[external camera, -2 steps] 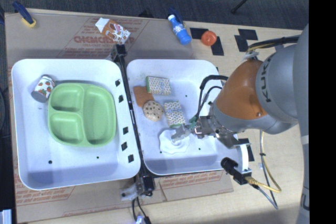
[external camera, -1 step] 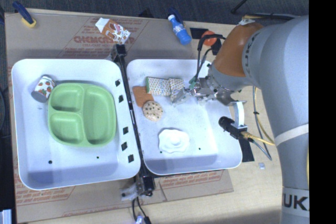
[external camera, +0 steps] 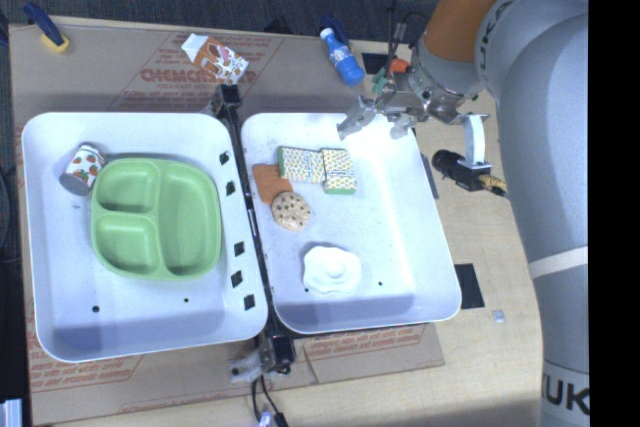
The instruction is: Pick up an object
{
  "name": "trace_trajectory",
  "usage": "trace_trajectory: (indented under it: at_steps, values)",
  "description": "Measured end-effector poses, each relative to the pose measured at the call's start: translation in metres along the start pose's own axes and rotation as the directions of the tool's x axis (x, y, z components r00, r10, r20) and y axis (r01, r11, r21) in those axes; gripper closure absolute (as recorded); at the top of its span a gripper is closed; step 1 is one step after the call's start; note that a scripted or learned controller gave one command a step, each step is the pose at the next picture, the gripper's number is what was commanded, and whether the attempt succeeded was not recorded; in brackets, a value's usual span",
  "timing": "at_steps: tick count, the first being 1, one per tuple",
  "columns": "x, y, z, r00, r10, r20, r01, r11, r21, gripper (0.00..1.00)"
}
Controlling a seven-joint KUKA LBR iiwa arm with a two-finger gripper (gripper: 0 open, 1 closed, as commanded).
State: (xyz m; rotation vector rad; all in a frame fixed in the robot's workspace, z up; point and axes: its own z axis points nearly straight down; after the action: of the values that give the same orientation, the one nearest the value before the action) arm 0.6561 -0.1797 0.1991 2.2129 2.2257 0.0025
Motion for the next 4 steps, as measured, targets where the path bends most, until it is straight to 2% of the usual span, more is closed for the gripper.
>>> trace_trajectory:
  at_steps: [1,2,3,4]
  values:
    - [0.031,-0.031,0.103,1.000,-0.002,0.002,0.002,1.000,-0.001,0.00]
    - [0.030,-0.030,0.091,1.000,-0.004,0.005,0.004,1.000,-0.004,1.00]
    - [0.101,-0.102,-0.031,1.000,-0.001,-0.002,0.001,1.000,0.002,1.00]
    - [0.151,-0.143,0.007,1.000,-0.002,-0.001,0.002,1.000,0.008,1.00]
